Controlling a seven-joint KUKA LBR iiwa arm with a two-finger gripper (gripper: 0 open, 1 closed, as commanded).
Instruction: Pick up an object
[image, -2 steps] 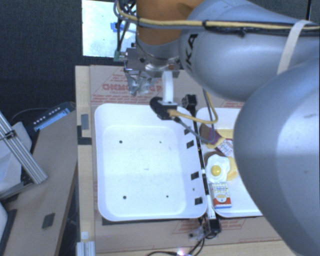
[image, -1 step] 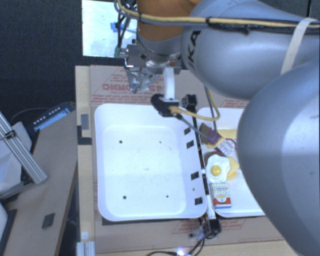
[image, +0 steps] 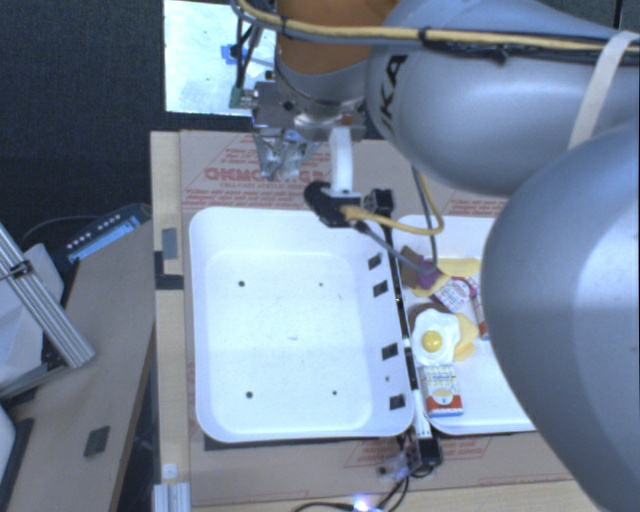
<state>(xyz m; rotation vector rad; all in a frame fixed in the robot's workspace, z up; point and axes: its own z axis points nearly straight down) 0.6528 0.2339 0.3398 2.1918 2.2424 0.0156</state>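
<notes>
White and yellow mark the fried egg toy (image: 434, 336), a flat piece with a round yolk, lying in the right bin (image: 478, 412) close to its left wall. Just near of it lies a small carton (image: 441, 390) with a white top and an orange-red band at its near end; its long axis runs near to far, parallel to the divider between the bins. Far of the egg sit a pale packet with red print (image: 455, 294), a yellow piece (image: 459, 267) and a small purple item (image: 421, 272), all bunched together; the grey arm (image: 520, 130) covers the right part of this bin. The left bin (image: 290, 335) offers a broad bare floor with rounded corners and a raised rim. Brown printed cardboard (image: 220, 170) shows on the worktop beyond the bins' far edge. The tool (image: 282, 160) hangs above that cardboard, just past the far rim of the left bin and well apart from the egg. Whether its fingers are spread or closed I cannot tell, and nothing is seen between them.
</notes>
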